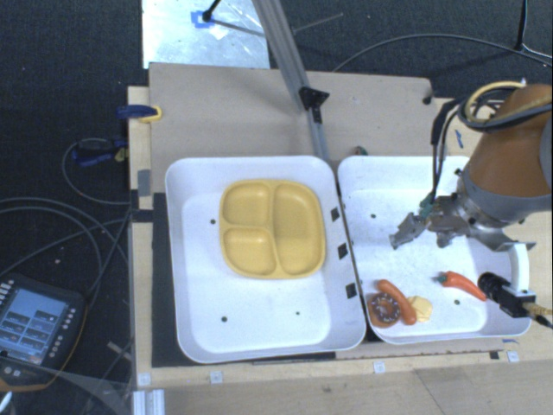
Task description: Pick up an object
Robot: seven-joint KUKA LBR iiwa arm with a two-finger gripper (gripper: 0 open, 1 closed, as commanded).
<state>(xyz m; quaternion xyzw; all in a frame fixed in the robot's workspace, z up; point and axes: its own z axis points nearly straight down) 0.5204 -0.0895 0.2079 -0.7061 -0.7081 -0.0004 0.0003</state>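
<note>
— Carrot (462, 285), small and orange, with a bit of green at one end. Best thing to pick, maybe.

— Where?

— Lying flat in the right bin (380, 193), near the front right corner. Nothing touching it.

— Heavy?

— Probably not. Looks like a toy, so likely light and hard. Smooth too, so maybe slippery. Might roll or pop out if squeezed at the thin tip.

— So where to grab?

— Across the fat middle, from both long sides. Not from end to end.

— Anything beside it?

— Little pale yellow lump (421, 308) near it, toward the left. Then a red sausage (391, 295) lying on a brown donut (381, 311) at the front left corner of the same bin. All three bunched up close. Harder to take one without bumping the others.

— And the gripper (422, 236)?

— Hanging over the middle of the right bin, behind the carrot and a bit to the left. Spread wide, with nothing in between. Not touching any toy.

— Close to the carrot?

— Near, but not above it yet. Needs to come forward and to the right, then down.

— What about the arm (518, 145)?

— Big and orange, reaching in from the right.

— And the other bin?

— Left bin (199, 301), right next to this one. Yellow plate (272, 229) with three parts inside. Well apart from the carrot, so no trouble. Both bins on a brown bench (259, 111).
</note>
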